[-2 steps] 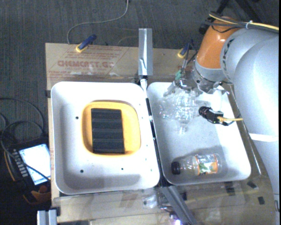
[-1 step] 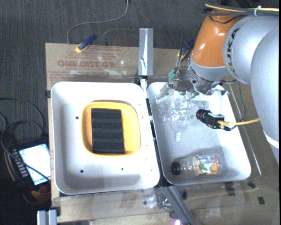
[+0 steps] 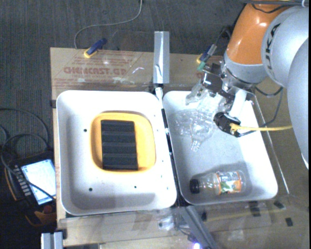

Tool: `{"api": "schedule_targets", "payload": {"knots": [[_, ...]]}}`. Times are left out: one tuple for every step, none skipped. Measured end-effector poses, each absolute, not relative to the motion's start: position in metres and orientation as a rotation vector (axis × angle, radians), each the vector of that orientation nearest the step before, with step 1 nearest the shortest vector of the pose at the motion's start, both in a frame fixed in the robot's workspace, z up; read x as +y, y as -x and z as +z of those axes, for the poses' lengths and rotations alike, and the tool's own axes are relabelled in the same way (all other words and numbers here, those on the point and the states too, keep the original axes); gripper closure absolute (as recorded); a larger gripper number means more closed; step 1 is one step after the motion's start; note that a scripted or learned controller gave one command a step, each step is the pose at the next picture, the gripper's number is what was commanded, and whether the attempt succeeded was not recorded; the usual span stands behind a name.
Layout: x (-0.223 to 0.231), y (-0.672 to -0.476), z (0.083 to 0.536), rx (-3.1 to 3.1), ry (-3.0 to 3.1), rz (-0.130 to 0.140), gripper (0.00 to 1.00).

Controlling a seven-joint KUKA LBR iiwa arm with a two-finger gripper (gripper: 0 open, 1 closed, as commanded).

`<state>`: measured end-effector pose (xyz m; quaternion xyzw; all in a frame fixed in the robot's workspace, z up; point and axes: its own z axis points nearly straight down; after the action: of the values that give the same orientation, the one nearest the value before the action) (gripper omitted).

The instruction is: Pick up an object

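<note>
In the right bin (image 3: pixel 259 154), a crumpled clear plastic item (image 3: pixel 194 124) lies at the upper left. A small bottle (image 3: pixel 219 182) with an orange label and dark cap lies on its side near the front wall. A yellow tray-like object with a black ribbed insert (image 3: pixel 119 143) rests in the middle of the left bin (image 3: pixel 72 154). My gripper (image 3: pixel 207 91) hangs over the back of the right bin, just above and behind the clear plastic item. Whether it touches the plastic is unclear.
A yellow cable (image 3: pixel 269 129) runs from the wrist to the right across the bin's edge. A metal divider post (image 3: pixel 161 56) stands behind the gap between the bins. A cardboard sheet (image 3: pixel 103 69) with a blue and yellow marker lies behind the left bin.
</note>
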<state>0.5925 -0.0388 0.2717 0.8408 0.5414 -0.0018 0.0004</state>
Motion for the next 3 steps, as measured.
{"api": "schedule_targets", "payload": {"knots": [[-0.039,-0.593,0.28,1.702,-2.641,-0.011,1.0],[-0.092,-0.639,0.367,2.041,-2.386,-0.005,1.0],[-0.146,-0.599,0.341,2.243,-2.199,-0.006,1.0]]}}
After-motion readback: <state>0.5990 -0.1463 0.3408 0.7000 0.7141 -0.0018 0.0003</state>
